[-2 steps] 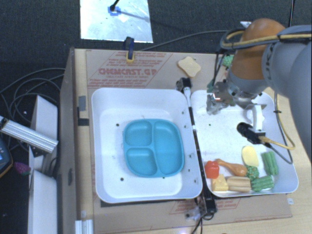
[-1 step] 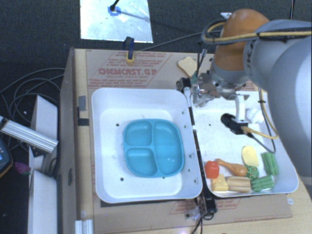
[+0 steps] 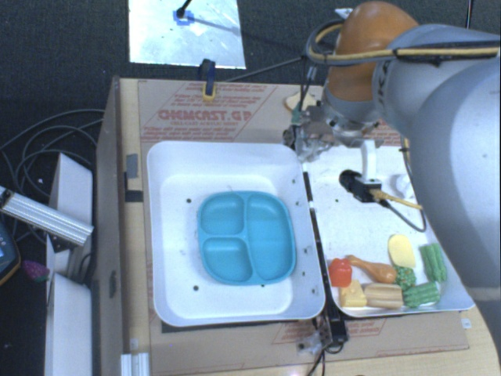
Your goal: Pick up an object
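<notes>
Two shallow white bins sit side by side on the bench (image 3: 196, 108). The left bin (image 3: 176, 233) holds one thing: a blue plate (image 3: 246, 237) with three compartments, lying flat near the middle. The right bin (image 3: 344, 225) holds a cluster of toy food pieces in its near corner, close to the front wall. There is one red pepper (image 3: 340, 272) beside the dividing wall, one yellow cheese wedge (image 3: 354, 295) just in front of it, one orange drumstick (image 3: 373, 269) stretching away from the pepper, one tan bread stick (image 3: 383, 294) lying flat, one pale yellow lemon (image 3: 401, 250), one small broccoli (image 3: 405, 276), and two green pods: one upright pod (image 3: 433, 262) near the right wall and one lower pod (image 3: 423, 293) beside the bread stick. That makes eight pieces, several touching their neighbours. The gripper (image 3: 317, 141) is at the far end of the right bin, over the far corner by the dividing wall, well apart from the food. Whether the fingers are wide or narrow cannot be told; nothing is seen between them. A black cylinder (image 3: 357, 185) on the arm hangs over the middle of the right bin.
</notes>
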You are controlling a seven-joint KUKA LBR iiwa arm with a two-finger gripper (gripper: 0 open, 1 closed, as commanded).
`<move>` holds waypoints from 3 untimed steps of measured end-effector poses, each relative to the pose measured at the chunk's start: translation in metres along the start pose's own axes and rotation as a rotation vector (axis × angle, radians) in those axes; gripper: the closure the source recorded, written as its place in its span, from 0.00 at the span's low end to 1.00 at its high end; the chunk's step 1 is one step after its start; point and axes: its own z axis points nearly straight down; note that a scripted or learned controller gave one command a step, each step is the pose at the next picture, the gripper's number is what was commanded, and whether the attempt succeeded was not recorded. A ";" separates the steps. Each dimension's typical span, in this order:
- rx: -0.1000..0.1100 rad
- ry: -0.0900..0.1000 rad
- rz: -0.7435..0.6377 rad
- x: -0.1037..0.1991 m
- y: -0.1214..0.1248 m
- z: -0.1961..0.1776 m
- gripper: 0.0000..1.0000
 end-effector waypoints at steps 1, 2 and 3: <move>0.000 0.000 0.000 0.034 0.006 0.000 1.00; 0.000 0.001 0.000 0.079 0.006 0.000 1.00; 0.001 0.002 -0.001 0.155 0.000 0.001 1.00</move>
